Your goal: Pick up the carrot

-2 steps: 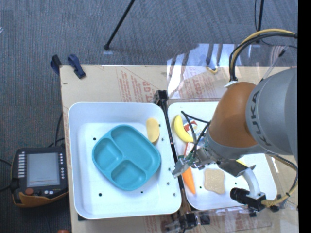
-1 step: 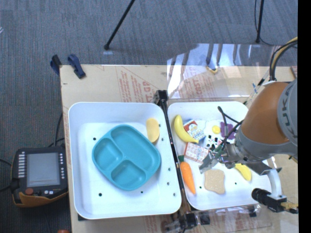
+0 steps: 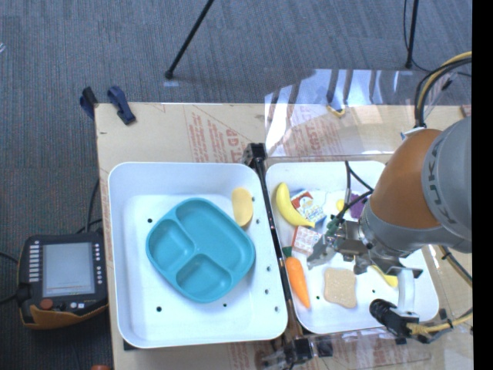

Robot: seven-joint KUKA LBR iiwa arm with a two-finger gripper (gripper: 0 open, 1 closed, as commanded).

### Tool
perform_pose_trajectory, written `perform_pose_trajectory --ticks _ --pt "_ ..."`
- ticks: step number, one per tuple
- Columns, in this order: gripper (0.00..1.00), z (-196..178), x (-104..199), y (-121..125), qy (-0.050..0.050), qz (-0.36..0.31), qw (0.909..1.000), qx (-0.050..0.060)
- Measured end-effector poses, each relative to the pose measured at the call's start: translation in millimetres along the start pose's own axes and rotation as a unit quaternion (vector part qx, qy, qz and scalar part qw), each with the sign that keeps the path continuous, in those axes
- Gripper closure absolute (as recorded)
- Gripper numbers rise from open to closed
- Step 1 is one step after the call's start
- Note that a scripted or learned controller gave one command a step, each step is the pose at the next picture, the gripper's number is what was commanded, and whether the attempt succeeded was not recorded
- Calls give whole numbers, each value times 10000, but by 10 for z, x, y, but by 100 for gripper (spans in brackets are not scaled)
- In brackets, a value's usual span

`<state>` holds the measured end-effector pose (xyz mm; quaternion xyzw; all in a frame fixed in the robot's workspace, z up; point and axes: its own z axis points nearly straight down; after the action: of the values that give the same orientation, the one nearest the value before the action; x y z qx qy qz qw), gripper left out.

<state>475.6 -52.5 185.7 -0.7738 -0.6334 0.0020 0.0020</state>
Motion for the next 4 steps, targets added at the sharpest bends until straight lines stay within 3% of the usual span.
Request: perform_pose_trajectory --ticks 1,2,3,4 --pt "0 379 -291 42 4 1589 9873 29" --pt "0 979 -262 54 9 2644 9644 -4" --pt "100 891 -258 45 7 2620 9651 28" --pt "100 -8 540 -109 10 1247 9922 -4"
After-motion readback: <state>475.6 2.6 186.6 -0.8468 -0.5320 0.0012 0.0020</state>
